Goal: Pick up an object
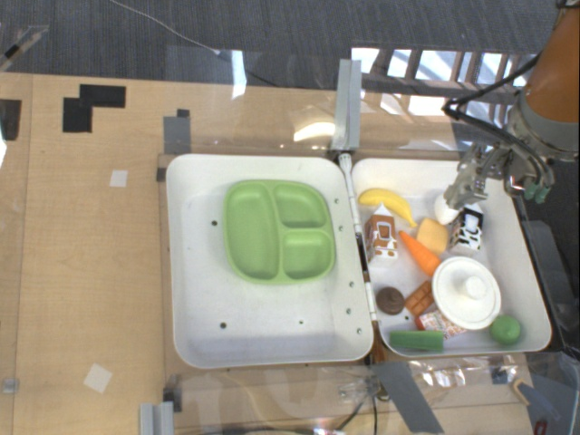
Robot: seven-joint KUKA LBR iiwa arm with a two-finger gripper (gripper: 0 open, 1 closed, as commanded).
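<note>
Nearest the camera, along the bottom edge of the right bin (535, 333), lie a green cucumber-like piece (417, 340) and a small green ball (506, 329), with a white lidded bowl (466, 290) just behind them. A round brown cookie (391, 299) and a brown bar (418, 296) sit beside the bowl toward the bin divider. Further back come an orange carrot (421, 253), lying slantwise with its long axis running from upper left to lower right, a yellow cheese wedge (433, 235), a small brown-and-white carton (381, 235), a black-and-white carton (468, 228), and a yellow banana (388, 202) curving along the far part of the bin.

From the right, the grey arm reaches in with its orange band high in the corner. Its gripper (459, 193) hangs over the far right part of this bin, directly above a white egg-like object (445, 211), and whether its claw is open or closed cannot be told. The likely target lies just below and slightly left of the claw, touching the cheese wedge, so a short straight descent looks enough.

Left of the divider, the left bin (199, 333) holds a green divided plate (277, 230), well apart from the gripper.
</note>
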